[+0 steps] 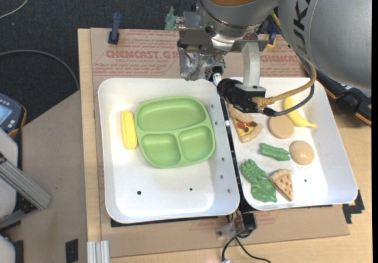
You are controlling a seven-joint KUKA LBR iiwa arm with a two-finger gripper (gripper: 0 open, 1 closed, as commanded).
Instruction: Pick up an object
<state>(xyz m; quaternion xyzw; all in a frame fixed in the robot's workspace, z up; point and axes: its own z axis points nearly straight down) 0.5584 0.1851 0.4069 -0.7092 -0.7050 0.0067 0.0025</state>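
The gripper (198,70), aperture state indeterminate, hovers at the bin's (112,155) far rim; the corn cob (127,129) lies camera-ward and view-left of it, long axis running far-to-near

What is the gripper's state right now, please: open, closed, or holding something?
Gripper: cannot be told from this view; it sits over the far edge of the left bin, and no object is seen in it.

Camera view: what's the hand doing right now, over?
Hand above left bin, at its far rim. Corn lying beside green tray, not lifted. Tray crowds one side of corn.
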